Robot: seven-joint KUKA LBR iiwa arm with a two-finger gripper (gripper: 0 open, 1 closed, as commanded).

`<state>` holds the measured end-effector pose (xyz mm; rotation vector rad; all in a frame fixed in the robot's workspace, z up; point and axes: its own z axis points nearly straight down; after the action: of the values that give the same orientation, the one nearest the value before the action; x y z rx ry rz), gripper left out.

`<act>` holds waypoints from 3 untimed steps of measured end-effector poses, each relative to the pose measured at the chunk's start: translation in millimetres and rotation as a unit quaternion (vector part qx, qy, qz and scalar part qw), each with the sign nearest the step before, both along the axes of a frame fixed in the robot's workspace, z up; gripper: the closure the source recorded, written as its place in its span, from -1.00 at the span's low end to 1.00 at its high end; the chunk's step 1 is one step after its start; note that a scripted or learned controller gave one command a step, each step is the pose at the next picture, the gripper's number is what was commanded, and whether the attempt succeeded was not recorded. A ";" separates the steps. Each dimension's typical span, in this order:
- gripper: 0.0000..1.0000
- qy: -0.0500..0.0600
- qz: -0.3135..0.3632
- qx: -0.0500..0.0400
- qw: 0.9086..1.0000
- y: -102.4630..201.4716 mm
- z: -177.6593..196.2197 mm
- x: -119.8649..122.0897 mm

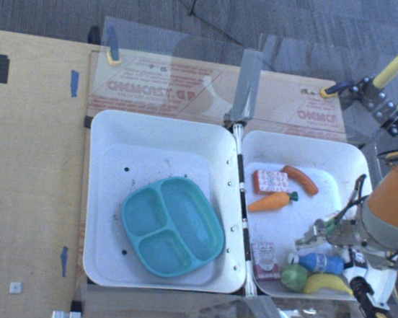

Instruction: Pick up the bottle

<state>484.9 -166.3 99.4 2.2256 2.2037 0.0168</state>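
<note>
The bottle (322, 263) is small and blue with a pale end. It lies on its side near the front right corner of the right bin (258, 149). A green fruit (294, 277) and a yellow banana (328, 284) lie just in front of it. My gripper (318, 235) hangs low inside the right bin, just behind and above the bottle, with the grey and orange arm (397, 202) coming in from the right. Nothing shows between the gripper and the bottle, and I cannot tell whether they touch.
The right bin also holds a carrot (270, 201), a red sausage (302, 179), a red and white packet (271, 180) and a small clear packet (265, 256). A teal divided plate (172, 225) lies in the left bin (113, 150). The bins' shared wall (238, 196) runs between them.
</note>
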 end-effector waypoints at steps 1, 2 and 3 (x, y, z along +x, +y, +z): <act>1.00 -0.001 -0.001 -0.002 1.000 -1.8 9.6 0.1; -1.00 -0.001 -0.001 -0.002 1.000 -1.6 9.6 0.1; -1.00 0.003 0.128 -0.004 0.992 21.7 -11.2 -3.8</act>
<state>481.1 -144.6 88.2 1.9254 2.4709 0.0029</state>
